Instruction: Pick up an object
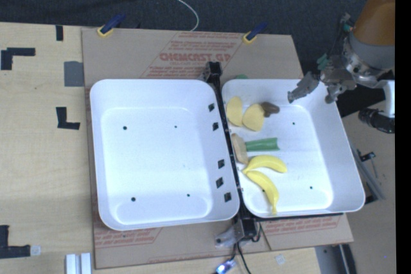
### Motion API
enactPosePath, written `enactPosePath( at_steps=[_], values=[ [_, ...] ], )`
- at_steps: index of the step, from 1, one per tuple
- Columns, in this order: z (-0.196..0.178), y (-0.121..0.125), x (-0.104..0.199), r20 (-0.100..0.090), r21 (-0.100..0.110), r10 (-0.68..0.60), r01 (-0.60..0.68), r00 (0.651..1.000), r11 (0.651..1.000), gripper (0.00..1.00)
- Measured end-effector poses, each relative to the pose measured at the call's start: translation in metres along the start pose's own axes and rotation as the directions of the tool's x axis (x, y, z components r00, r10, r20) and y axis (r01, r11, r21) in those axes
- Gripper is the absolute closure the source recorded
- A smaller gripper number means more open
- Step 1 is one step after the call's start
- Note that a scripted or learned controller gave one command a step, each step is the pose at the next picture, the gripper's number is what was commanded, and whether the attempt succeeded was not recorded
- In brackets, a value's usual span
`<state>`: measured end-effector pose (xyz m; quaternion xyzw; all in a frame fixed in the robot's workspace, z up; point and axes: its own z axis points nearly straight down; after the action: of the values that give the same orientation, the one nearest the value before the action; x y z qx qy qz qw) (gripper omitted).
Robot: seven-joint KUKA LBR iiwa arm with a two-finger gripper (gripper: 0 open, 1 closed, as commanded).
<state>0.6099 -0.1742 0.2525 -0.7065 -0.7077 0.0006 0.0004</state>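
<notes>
You see two white bins side by side on a cardboard sheet (192, 51) laid over the table (38, 157). In the right bin (334, 163), against its left wall, lie two pale yellow pieces (244, 113), a small brown item (270, 108), a green block (261, 145), a tan piece (239, 149) and two bananas (266, 176). The claw (316, 90) hangs over that bin's upper right rim, fingers spread, nothing between them. The left bin (154, 151) adjoins it.

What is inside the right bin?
The right bin holds two bananas, a green stick, two yellow pieces and brownish bits. Anything beneath them is covered.
</notes>
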Motion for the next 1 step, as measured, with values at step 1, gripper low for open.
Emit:
enactPosePath(
  at_steps=[1],
  values=[
    [0.124,0.0067,0.0801,-0.005,0.012,-0.006,0.006,1.0,1.0,0.0]
  ],
)
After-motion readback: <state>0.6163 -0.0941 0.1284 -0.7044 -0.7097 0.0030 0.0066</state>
